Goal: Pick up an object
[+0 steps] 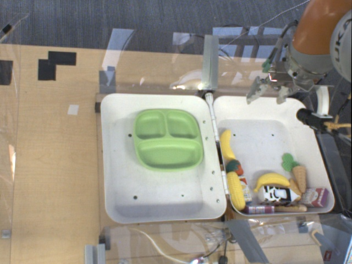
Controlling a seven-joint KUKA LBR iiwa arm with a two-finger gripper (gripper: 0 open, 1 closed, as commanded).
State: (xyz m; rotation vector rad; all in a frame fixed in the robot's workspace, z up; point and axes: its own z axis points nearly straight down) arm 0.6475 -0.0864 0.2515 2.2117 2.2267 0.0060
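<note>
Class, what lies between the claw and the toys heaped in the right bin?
Bare white bin floor between claw and toy heap, seen in the camera view.

Green divided plate (168,138) flat in left bin (118,164). Right bin (264,133) crowded along near edge: two bananas (225,144), corn cob (235,188), ice-cream cone (300,177). Gripper (269,90) above right bin's far rim, fingers apart, nothing between them.

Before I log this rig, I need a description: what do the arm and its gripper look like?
The arm is grey with a broad, rounded orange band above the wrist. Thin cables run along it toward the gripper, a compact grey metal unit ending in two pale fingers.
</note>
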